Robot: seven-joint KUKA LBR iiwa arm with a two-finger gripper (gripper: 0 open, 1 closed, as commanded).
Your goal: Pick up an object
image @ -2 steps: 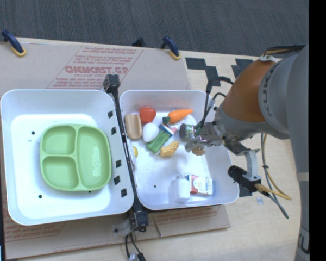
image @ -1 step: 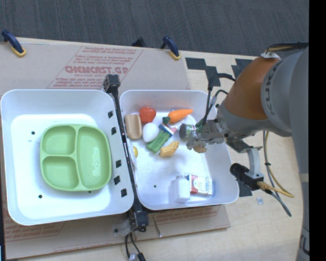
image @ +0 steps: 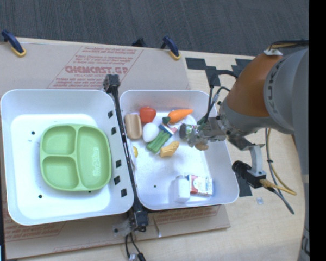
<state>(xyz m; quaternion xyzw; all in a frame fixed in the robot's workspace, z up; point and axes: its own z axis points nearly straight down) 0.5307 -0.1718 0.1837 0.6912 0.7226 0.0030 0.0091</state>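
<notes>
Gripper (image: 194,136) sits low in the right bin (image: 220,197), near the carrot (image: 180,115) — whether it is open or closed cannot be made out. Beside it lie a tomato (image: 147,115), egg (image: 150,131), bread roll (image: 133,126) and small carton (image: 200,185). Left bin (image: 11,200) holds a green divided plate (image: 76,157).

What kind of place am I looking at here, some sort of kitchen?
More likely a robot test bench than a kitchen. A grey arm reaches over two white bins clamped onto cardboard; the right one holds toy food like a carrot and tomato, the left a green divided plate.
</notes>
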